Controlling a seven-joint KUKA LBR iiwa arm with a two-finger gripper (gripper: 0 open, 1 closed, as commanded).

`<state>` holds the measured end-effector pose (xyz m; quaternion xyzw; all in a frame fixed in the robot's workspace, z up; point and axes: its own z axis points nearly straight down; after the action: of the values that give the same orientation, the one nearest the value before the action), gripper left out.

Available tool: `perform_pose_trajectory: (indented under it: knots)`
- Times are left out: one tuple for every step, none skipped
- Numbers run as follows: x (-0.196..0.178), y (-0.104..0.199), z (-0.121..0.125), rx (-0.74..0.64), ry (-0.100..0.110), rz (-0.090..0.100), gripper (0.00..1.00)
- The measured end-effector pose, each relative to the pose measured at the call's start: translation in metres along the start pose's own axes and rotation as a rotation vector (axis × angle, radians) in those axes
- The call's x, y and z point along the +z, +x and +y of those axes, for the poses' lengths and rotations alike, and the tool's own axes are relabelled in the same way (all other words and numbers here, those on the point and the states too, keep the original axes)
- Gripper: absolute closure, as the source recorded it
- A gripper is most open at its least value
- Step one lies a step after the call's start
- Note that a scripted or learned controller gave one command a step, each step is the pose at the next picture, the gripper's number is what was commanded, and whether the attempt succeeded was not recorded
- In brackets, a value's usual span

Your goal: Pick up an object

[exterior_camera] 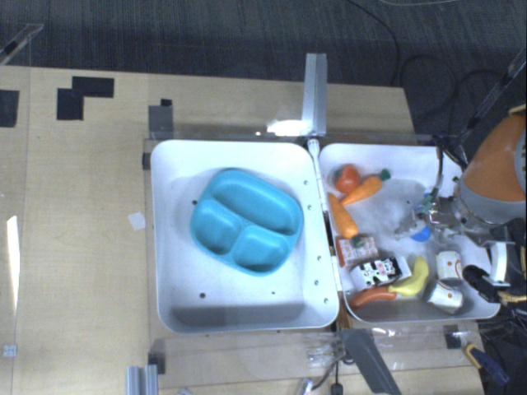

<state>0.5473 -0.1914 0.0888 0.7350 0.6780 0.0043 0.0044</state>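
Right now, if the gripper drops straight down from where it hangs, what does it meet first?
Probably the small blue object just under the gripper, on the right bin floor; depth is unclear from this slanted view.

We look down on counter (74, 220) with two white bins side by side. Left bin (177, 303) carries blue divided plate (245, 220), tilted, near middle. Right bin (387, 159) crowded along left and near edges: tomato (347, 176), carrot (363, 189), second orange piece (342, 216), small printed packets (372, 262), banana (414, 280), red chili (372, 297), white cup (445, 296). We see grey arm with orange band (498, 167) over bin's right side; tool (428, 216) low beside small blue item (420, 234).
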Motion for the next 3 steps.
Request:
perform_pose_trajectory:
  knots:
    - [-0.012, 0.001, 0.003, -0.003, -0.005, 0.001, 1.0]
    - [-0.118, 0.08, -0.002, -0.023, 0.006, -0.001, 1.0]
    - [-0.118, 0.08, -0.002, -0.023, 0.006, -0.001, 0.0]
